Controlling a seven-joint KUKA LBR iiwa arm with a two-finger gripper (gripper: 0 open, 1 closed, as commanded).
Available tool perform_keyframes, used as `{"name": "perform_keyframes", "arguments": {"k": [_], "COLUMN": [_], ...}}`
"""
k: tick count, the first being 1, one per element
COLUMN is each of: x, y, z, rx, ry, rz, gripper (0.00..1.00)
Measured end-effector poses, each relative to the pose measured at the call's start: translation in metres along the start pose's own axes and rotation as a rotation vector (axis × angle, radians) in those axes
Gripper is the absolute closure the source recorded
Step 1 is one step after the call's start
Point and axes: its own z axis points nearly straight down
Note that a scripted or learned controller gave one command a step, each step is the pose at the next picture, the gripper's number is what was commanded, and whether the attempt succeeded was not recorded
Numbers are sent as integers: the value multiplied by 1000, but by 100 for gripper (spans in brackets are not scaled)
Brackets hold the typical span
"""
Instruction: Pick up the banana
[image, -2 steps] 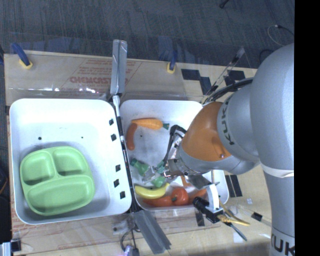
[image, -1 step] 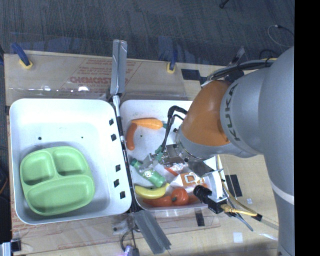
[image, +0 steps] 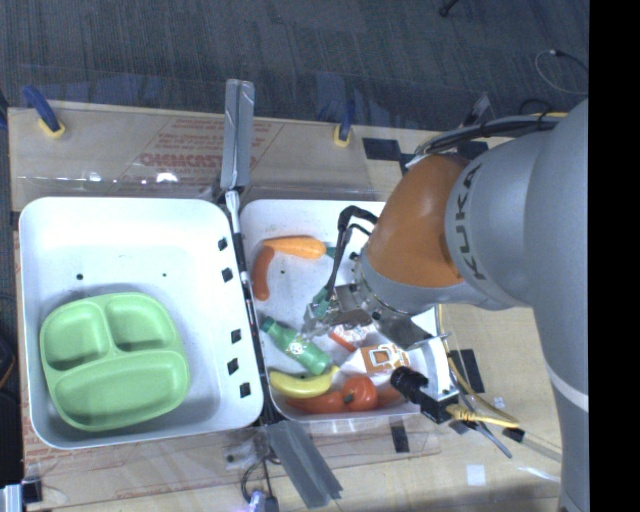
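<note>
The yellow banana (image: 302, 382) lies near the front wall of the right bin (image: 300, 215), curved, with a red pepper (image: 340, 397) touching its right side and a green bottle (image: 298, 344) just behind it. My gripper (image: 333, 312) hangs over the middle of the right bin, up and to the right of the banana and apart from it. The arm's orange band (image: 425, 230) and grey wrist cover the bin's right half. Nothing shows between the gripper and the banana.
An orange carrot (image: 292, 247) and an orange curved piece (image: 261, 272) lie at the back left of the right bin. A small orange-and-white box (image: 380, 358) sits by the pepper. The left bin (image: 60, 225) holds a green divided plate (image: 112, 360).
</note>
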Motion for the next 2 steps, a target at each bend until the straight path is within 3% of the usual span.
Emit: {"name": "perform_keyframes", "arguments": {"k": [1,2], "x": [0,-48], "y": [0,-10], "z": [0,100], "rx": [0,3], "ry": [0,0], "rz": [0,-13], "gripper": [0,0]}}
